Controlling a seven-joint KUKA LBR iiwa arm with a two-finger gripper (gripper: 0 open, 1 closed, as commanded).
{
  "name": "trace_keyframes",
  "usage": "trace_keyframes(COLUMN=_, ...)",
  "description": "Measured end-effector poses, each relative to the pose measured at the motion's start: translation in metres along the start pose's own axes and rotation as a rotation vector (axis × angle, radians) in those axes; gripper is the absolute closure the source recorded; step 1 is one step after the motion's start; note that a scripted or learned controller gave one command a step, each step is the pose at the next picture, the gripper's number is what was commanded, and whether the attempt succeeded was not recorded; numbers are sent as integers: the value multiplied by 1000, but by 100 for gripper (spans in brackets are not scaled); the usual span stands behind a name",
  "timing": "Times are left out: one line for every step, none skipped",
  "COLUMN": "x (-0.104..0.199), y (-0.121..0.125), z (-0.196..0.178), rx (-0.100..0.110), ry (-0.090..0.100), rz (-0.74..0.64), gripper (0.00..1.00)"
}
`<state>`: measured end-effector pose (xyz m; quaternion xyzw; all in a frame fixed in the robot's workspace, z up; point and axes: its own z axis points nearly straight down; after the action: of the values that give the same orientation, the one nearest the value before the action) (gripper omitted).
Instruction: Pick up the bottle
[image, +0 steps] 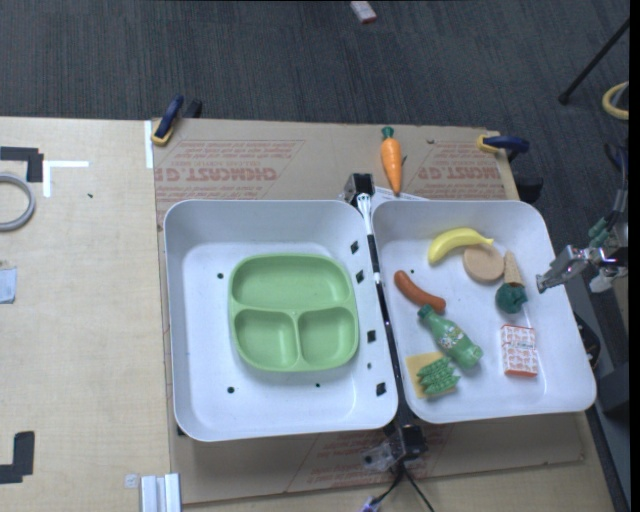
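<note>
Bottle pick not yet begun

The green bottle (451, 338) lies in the right bin (560, 395), just below the sausage (420, 291). The gripper (560, 268) hovers at that bin's right rim, well apart; whether it's open I cannot tell.

I find red lettering printed on the cardboard sheet (250, 160) under the bins, upside down from my camera; I cannot make out the words with confidence. The small carton (519, 352) carries red print too fine to read. No other markings legible.
</note>
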<state>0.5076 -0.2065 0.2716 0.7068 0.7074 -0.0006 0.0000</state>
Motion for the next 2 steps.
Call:
trace_keyframes(x=0, y=1, z=-9, rx=0, ry=-1, rz=-2, gripper=100)
trace_keyframes(x=96, y=-30, z=6, rx=1, ry=0, rz=187, gripper=100)
